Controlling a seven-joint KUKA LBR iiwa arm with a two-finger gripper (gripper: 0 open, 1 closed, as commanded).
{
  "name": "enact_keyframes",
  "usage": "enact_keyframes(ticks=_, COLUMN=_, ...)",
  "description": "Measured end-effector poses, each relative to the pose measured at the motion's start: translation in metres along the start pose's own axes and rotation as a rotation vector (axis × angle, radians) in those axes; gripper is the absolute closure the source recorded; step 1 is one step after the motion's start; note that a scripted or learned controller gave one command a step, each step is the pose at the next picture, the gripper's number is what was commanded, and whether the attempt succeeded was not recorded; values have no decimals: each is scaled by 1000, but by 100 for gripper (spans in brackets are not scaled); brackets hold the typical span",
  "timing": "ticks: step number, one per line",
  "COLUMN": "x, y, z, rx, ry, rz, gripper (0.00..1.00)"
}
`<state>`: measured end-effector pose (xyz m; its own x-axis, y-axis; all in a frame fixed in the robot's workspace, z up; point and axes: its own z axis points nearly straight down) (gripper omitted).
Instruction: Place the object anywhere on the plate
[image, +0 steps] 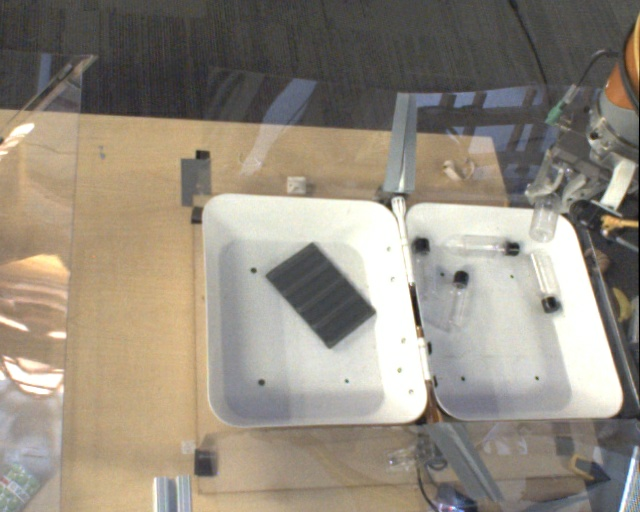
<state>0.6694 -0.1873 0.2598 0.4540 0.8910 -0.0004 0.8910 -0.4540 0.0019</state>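
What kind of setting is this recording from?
Likely a robotics lab bench: two white bins side by side, a dark ridged plate, clear vials, and the arm's gripper at right.

Two bins sat side by side on the bench (130, 300), their inner rims touching near the frame's centre. The left bin (225, 400) held a ribbed plate (320, 294), lying flat and turned at a slant, in its middle. The right bin (590, 400) held three vials: one (482, 244) lay crosswise near its upper edge, another (458, 296) lay left of centre, and a third (546, 284) lay lengthwise toward its right side. At the frame's upper right, the gripper (548, 205) hung over the right bin's upper right corner, with a fourth vial (543, 220) upright beneath it.
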Motion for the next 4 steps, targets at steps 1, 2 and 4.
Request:
enact_keyframes(ticks=1, x=-8, y=4, z=-41, rx=0, ry=1, rz=190, gripper=100)
enact_keyframes(ticks=2, x=-4, y=1, z=-55, rx=-1, ry=1, rz=187, gripper=100)
enact_keyframes(ticks=4, x=8, y=-4, z=-150, rx=0, ry=1, rz=103, gripper=100)
